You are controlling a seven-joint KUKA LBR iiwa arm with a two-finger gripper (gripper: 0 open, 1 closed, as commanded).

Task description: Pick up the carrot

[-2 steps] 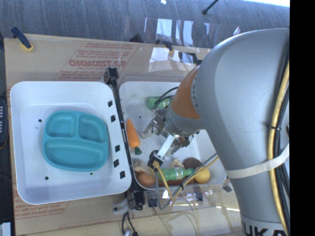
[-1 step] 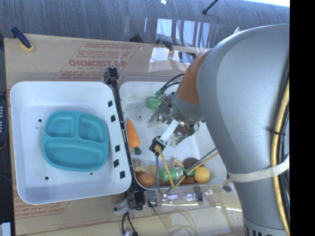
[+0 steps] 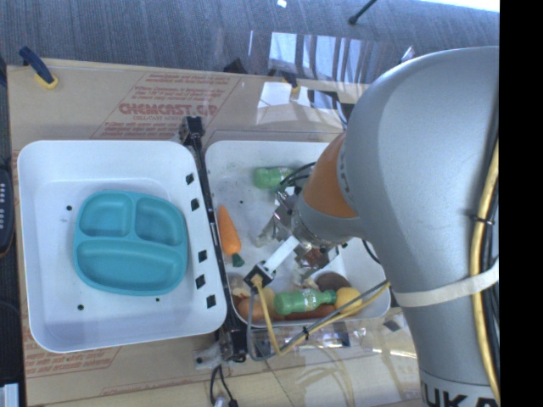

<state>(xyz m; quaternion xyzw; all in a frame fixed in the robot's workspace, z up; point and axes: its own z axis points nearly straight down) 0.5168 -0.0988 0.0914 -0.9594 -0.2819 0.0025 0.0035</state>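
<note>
- Left-hand shallow white plastic bin (image 3: 34,227): smooth, glossy walls and rounded corners. In it lies a teal plastic plate with three moulded compartments (image 3: 129,242), matte and rigid by the look of it.
- Along the seam between the bins runs a row of small black clips (image 3: 200,227).
- The small orange toy carrot (image 3: 227,231) lies in the right-hand white bin (image 3: 222,164), against that bin's left wall at about nine o'clock, long axis running from twelve towards six, thick end low. It looks like light, hard moulded plastic, smooth and tapered, so I would judge it stiff and apt to slip or roll. The thicker middle, gripped across its width, seems the safest hold; the wall beside it leaves little room for a finger.
- At six o'clock in that bin sits a jumble: a green plastic bottle (image 3: 301,300), a yellow rounded piece (image 3: 347,296) and a brown one (image 3: 329,280).
- At twelve o'clock, a pale green lump (image 3: 270,176).
- The grey arm's pincer (image 3: 288,227) hangs just right of the carrot, apart from it; whether it is spread or clenched I cannot tell.
</note>
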